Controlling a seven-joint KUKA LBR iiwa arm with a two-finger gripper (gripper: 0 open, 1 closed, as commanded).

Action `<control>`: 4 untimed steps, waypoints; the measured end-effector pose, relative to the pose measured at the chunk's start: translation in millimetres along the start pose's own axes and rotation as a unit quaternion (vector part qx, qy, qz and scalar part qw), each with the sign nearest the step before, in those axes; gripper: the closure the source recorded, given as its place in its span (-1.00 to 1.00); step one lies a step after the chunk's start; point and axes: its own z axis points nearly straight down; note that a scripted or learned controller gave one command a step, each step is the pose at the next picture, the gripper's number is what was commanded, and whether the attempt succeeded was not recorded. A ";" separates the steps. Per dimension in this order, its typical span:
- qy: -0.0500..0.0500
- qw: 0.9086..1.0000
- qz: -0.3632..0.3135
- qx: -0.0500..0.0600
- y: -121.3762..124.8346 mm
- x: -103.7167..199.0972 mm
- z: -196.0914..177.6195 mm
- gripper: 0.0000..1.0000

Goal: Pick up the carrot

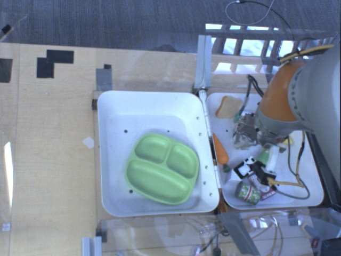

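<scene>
- The small can (248,192) sits closest to me, in the right bin's (314,193) front corner.
- The carrot (220,149) lies against that bin's left wall, green top towards the can.
- The gripper (246,134) hangs just right of it, amid clutter; its state I cannot tell.
- I'd worry the wall blocks a clean pinch.

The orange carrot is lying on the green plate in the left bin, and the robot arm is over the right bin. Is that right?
Not quite. The carrot isn't on the green plate. The camera view shows it lying in the right bin, along its left wall, beside the divider. The plate sits in the left bin, and the arm does hang over the right bin.
</scene>
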 end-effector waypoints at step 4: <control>-0.009 0.874 0.486 0.005 -19.9 13.3 -143.3 1.00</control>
